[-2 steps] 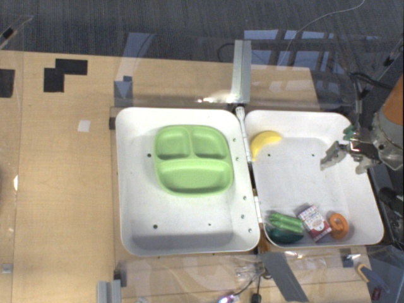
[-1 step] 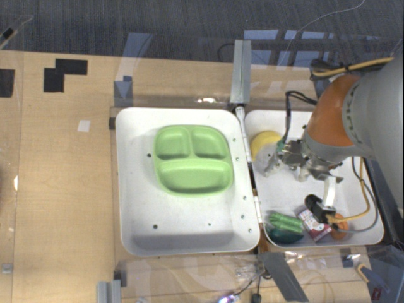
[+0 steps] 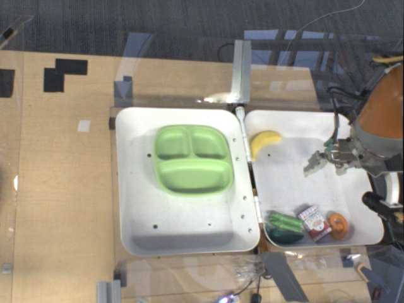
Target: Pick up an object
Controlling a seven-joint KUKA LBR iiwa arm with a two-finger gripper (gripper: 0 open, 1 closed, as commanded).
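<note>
- Nearest, along the right bin's (image 3: 372,235) front wall, lie three things in a row: a green object (image 3: 284,225) at the left corner, a small pink-and-white box (image 3: 314,222) touching it, and an orange round object (image 3: 338,225) just beside the box
- Further in, the gripper (image 3: 317,163) hangs over the middle of the right bin, pointing left; its fingers stand apart with nothing between them
- The arm (image 3: 382,115), grey with an orange band, comes in from the right edge
- A yellow banana (image 3: 264,142) lies in the right bin's far left corner, near the divider, well apart from the gripper
- The left bin (image 3: 136,226) bears a green divided plate (image 3: 192,158), set toward its far side
</note>
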